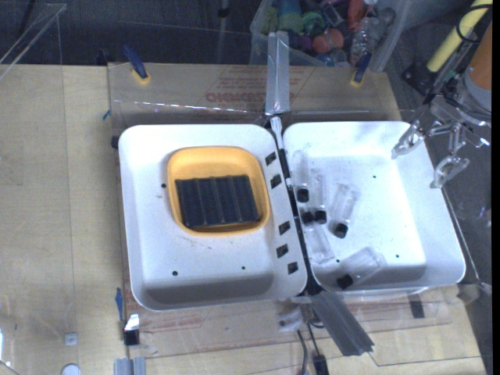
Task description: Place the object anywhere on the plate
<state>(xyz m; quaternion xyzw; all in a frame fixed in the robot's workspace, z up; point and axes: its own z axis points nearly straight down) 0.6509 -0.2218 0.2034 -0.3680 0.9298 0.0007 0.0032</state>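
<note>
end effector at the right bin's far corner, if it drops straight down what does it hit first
The end effector points down over the right bin's upper right corner. Going straight on, it would probably meet bare bin floor or the rim there first; depth is unclear. The clear vials lie further left, off that line.

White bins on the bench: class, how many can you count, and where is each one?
2. The left bin holds a yellow plate. The right bin holds small clear vials; the gripper hangs over its far right corner.

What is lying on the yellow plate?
A dark ribbed slab lies flat on the plate, covering most of its middle. What is under the slab is hidden.
</note>
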